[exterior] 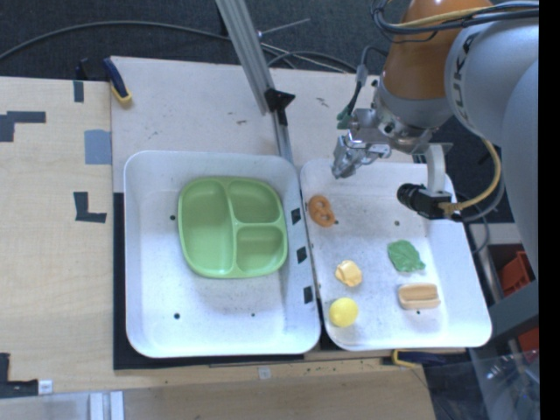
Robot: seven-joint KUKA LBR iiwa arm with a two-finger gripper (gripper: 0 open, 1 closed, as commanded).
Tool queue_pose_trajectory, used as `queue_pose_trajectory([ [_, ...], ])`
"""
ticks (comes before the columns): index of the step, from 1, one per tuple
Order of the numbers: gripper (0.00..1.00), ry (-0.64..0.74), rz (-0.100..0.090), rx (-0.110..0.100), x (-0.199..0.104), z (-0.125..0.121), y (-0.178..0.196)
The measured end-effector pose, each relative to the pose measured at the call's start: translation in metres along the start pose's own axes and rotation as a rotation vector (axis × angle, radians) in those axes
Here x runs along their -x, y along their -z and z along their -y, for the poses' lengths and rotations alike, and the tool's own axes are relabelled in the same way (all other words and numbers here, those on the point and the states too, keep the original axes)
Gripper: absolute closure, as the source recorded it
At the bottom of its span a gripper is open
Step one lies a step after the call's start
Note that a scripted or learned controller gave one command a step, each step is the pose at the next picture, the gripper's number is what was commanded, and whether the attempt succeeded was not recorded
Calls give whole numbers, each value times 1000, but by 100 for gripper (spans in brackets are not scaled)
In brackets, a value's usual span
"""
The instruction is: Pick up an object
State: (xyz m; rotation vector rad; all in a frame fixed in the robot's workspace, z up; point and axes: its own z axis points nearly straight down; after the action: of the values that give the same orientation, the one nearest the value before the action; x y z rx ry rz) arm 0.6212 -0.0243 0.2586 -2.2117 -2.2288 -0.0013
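Green is catching the eye first: a divided plate is lying in the middle of the left bin, three compartments facing up. Over in the right bin, the small things are sitting spread out and apart from one another. A brown pretzel-shaped piece is resting close to the bin's left edge, toward the far side. A pale yellow lump is lying lower down that same side, and a yellow ball is sitting near the front left corner. A green leafy piece is lying toward the right edge, with a tan bun-like piece just in front of it.

The grey arm is reaching in from the right, and the gripper is hanging over the bin's far left corner (above the pretzel-shaped piece, not touching it). Nothing is showing between its fingers, which are pointing down close together.
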Motion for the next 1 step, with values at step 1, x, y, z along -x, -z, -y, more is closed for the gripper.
queue_pose_trajectory([
  [1, 100, -2, 1, -3, -46, 4, -14],
])
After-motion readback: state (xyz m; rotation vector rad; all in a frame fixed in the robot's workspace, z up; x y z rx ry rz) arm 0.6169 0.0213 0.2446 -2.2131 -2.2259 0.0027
